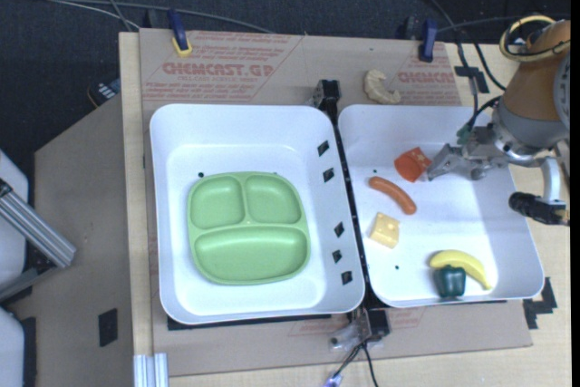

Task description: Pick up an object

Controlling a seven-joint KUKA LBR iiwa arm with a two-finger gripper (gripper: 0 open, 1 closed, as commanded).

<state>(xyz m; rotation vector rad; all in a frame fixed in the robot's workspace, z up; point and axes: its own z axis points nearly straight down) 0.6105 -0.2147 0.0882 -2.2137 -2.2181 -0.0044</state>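
Nothing is lifted yet: the gripper (441, 166) hangs low in the right bin (507, 236), jaws apart just beside the red block (412, 164), while the sausage (392, 194), cheese (385, 230) and banana (466, 266) lie untouched nearby.

The arm (535, 95) reaches in from the right, its hand (444, 166) held low.

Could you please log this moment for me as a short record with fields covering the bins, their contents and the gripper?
left bin: green divided plate
right bin: red-orange piece, sausage, cheese wedge, banana, green pepper
gripper: low in the right bin, just right of the red-orange piece
held object: none visible
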